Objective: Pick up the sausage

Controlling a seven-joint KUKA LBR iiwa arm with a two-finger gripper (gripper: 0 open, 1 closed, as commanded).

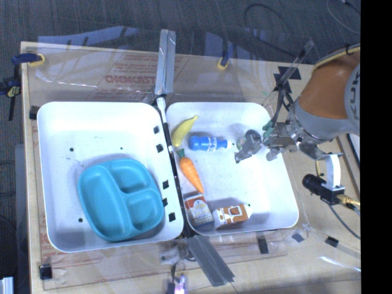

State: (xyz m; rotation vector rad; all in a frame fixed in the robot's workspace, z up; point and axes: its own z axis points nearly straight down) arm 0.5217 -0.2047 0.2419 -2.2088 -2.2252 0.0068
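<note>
On the wooden desk [55, 60], a shallow white left bin [61, 121] is seen at the left of the frame, and a light blue divided plastic plate [119, 198] lies in its lower part. Just right of it stands the shallow white right bin [275, 195]. Along its left side a yellow banana [183, 130] lies above an orange carrot [191, 173]. Below these, at the lower edge, a red-and-white small carton [197, 210] and an orange-brown small carton [233, 214] lie side by side. A blue plastic bottle [206, 143] lies right of the banana. The grey gripper [250, 146] is placed just right of the bottle, over the bin's upper middle; how wide its jaws stand cannot be told. Which item is the sausage cannot be told. The grey arm with an orange band [327, 97] is seen at the upper right.
</note>
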